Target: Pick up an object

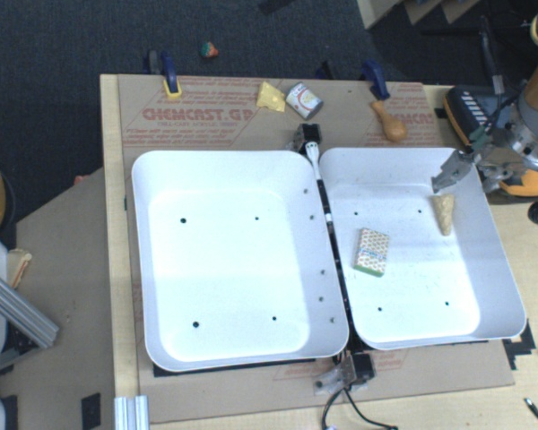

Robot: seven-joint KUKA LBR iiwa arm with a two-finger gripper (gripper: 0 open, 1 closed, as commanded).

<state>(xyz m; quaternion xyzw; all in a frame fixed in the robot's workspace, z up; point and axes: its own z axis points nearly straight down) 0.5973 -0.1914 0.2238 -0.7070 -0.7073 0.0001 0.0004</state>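
Bright overhead light is washing the left bin (233,258) nearly featureless, casting only soft shadows; the whole view is looking slightly grainy and soft.

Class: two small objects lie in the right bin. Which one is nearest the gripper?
The pale tan wedge, just below the gripper near the bin's far right side. The patterned block lies farther off, toward the middle.

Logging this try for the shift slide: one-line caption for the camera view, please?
Claw poised over the right bin, just above a tan wedge; patterned block lies nearer the divider.
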